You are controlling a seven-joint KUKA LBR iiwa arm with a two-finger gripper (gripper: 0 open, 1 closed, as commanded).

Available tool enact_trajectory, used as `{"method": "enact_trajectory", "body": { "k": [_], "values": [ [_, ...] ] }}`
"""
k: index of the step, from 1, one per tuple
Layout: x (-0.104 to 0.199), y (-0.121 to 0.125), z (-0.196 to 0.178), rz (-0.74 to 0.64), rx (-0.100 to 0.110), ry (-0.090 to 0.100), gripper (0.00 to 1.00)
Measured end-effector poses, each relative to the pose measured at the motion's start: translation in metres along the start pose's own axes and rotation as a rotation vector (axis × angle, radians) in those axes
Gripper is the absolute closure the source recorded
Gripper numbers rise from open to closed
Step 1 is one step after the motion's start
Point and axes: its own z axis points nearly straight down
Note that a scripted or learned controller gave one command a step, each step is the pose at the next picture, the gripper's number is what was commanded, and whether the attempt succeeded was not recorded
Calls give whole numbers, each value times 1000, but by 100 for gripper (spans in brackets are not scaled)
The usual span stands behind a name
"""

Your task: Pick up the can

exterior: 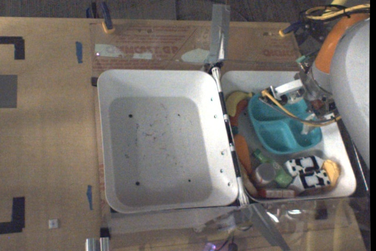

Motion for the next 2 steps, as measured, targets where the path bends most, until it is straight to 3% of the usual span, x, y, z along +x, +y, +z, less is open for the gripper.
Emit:
{"method": "enact_trajectory", "body": {
  "k": [1,2],
  "values": [
    [-52,-26,-1,115,0,4,0],
    [-84,-66,-14,110,-39,63,0]
  ]
}}
